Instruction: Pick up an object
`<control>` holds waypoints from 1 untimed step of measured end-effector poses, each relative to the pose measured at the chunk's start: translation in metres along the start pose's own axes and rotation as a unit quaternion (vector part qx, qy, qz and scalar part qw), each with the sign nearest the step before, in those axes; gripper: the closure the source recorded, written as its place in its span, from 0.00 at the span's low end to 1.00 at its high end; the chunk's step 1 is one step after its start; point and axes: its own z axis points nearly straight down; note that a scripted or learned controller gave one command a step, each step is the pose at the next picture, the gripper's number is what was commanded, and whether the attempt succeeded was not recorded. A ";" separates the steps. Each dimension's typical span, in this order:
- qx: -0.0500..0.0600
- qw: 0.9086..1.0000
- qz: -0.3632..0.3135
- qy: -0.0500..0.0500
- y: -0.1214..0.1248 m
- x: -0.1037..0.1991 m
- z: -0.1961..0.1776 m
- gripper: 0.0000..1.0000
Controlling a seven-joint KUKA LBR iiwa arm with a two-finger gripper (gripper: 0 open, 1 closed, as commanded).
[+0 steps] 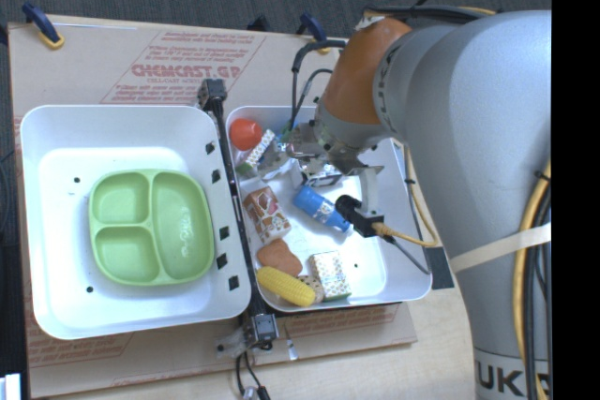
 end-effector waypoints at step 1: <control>-0.005 1.000 -0.002 0.002 -0.008 -0.051 0.004 0.00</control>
